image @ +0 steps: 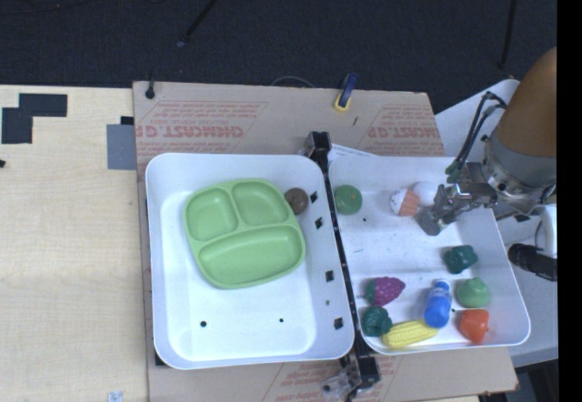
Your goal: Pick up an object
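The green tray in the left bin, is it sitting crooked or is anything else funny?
Yes, the green tray lies turned at a slant in the left bin, not square with its walls. A small brown ball sits beside its corner, apart from the other toys in the right bin.

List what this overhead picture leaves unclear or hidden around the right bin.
- The hand: small and blurred in the camera view; its finger state cannot be read, nor whether it touches the white-and-orange object beside it.
- The arm: cut off by the right edge.
- Small brown object: too small to identify, beside the green divided plate.
- Dark green object: partly covered by the toy corn.
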